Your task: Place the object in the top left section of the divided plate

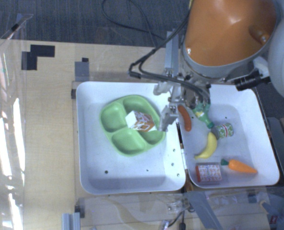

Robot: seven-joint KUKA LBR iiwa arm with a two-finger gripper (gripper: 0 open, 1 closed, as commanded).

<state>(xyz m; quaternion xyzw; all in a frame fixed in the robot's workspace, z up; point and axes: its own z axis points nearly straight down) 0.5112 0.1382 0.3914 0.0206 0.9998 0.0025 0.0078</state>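
On the pale wooden table (41,143) two shallow white bins sit side by side. In the left bin (98,171) a green divided plate (127,140) lies a little toward twelve o'clock of the bin's middle. A small white and orange carton (138,120) lies tilted on the plate, over the ridges where the sections meet and reaching into the section at the plate's three o'clock side; it is not in the top left section, at about ten o'clock, which shows bare green. Just beside the carton, at its three o'clock, the pincer (167,117) hangs above the plate's right rim, near the seam between the two bins. Whether its fingers are spread or closed I cannot tell, and the carton is not visibly between them. The arm reaches in from one o'clock, its big orange band (228,23) bulking over the top edge of the right bin (264,143), the wrist pointing steeply down with dark cables looping off toward eleven o'clock. In the right bin lie a red sausage (185,118), a green bottle (203,115), a small can (224,130), a banana (208,146), a red packet (209,173) and a carrot (241,166), apart from one another.
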